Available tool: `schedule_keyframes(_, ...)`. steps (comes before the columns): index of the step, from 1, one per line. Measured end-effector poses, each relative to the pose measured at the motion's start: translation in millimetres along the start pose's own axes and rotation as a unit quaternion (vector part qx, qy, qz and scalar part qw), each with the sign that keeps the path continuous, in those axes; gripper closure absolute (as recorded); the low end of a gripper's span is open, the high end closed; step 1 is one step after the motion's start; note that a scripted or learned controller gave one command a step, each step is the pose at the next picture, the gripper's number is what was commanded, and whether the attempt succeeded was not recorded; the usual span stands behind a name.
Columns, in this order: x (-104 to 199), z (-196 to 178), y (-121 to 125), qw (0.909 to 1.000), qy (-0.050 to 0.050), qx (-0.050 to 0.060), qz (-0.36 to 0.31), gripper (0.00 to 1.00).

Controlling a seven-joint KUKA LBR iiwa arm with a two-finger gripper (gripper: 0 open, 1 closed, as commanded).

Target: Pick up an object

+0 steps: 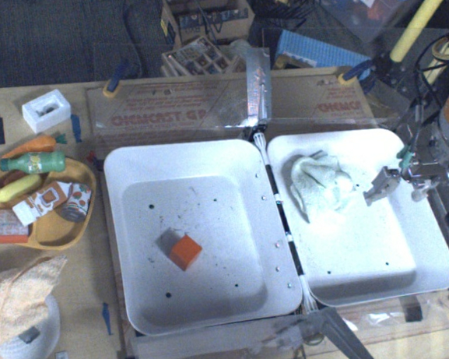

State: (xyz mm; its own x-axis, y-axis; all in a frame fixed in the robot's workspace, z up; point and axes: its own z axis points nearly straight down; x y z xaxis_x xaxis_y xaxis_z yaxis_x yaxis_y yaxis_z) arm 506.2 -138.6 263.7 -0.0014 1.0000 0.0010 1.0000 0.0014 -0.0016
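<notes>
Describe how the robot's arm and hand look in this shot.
The hand is a small metallic grey piece with angular, pale fingers, seen at the right bin's right side. Behind it sits a blocky grey wrist section with a small teal-green spot. Thin dark cables loop above it. The arm beyond is mostly cropped and blurred.

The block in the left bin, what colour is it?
Orange. The block shows clearly in the camera view, lying on the left bin floor.

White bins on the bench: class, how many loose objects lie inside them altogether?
2: an orange block in the left bin, and a crumpled pale cloth in the right bin. The cloth may hide something.
</notes>
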Motion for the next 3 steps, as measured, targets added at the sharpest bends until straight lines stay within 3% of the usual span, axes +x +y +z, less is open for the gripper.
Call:
schedule_keyframes(1,36,-3,53,0.9996,-0.001,-0.002,0.029,0.0)
schedule_keyframes(2,59,79,118,0.9994,-0.001,-0.002,0.035,0.0)
schedule_keyframes(3,41,173,139,0.9992,-0.001,-0.007,0.04,0.0)
